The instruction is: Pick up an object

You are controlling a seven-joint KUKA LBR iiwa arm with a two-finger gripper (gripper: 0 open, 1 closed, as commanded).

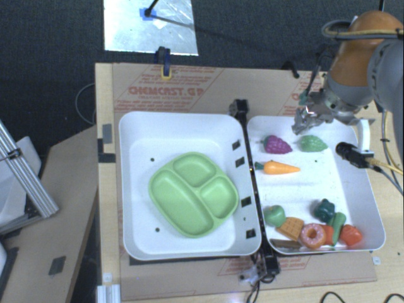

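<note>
The gripper (305,122) hangs over the back of the right bin (361,188). I cannot tell how it is set. Just below it sits a pale green toy (312,144), and a purple toy (277,145) is just beside that. A carrot (279,167) lies near the middle. A doughnut (312,235), a waffle (291,227) and other small toys crowd the front. A green plate (193,194) with three parts sits in the left bin (136,169).

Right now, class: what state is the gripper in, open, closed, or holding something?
Gripper: cannot be told; it hangs above the far end of the right bin, close to the green toy, with nothing seen in it.
</note>
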